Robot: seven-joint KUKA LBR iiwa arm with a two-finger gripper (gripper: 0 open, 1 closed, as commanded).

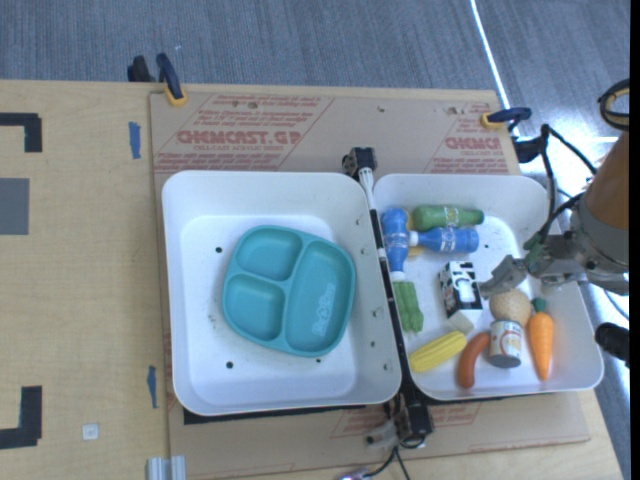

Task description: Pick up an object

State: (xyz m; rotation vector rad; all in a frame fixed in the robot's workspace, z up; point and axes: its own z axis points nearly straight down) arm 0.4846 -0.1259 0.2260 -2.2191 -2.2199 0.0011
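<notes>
The sausage lies below-left of the end effector, whose finger state I cannot tell.

We see left bin: teal divided plate near its middle | right bin: blue bottles, green bottle, corn, carrot, sausage, small can | end effector low over right bin's right side, just above a pale round object

Right bin crowded: bottles, carrot, corn, can packed close, little gap between. Left bin open around teal divided plate; bare margins on all sides.
</notes>
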